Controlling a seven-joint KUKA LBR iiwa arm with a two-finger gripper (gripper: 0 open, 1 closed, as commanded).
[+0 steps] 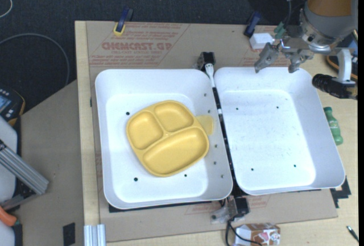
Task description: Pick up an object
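Plate [167,138], yellow, in left bin [108,125]; gripper [279,61] open

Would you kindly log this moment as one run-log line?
gripper: open, above far edge of right bin | holding: nothing | yellow divided tray: in left bin, untouched | pick: not yet done

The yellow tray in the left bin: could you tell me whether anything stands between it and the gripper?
Nothing visible does. The gripper hangs open over the back rim of the right bin, and the yellow tray lies uncovered in the left bin. Between them are only the bins' low adjoining rims.
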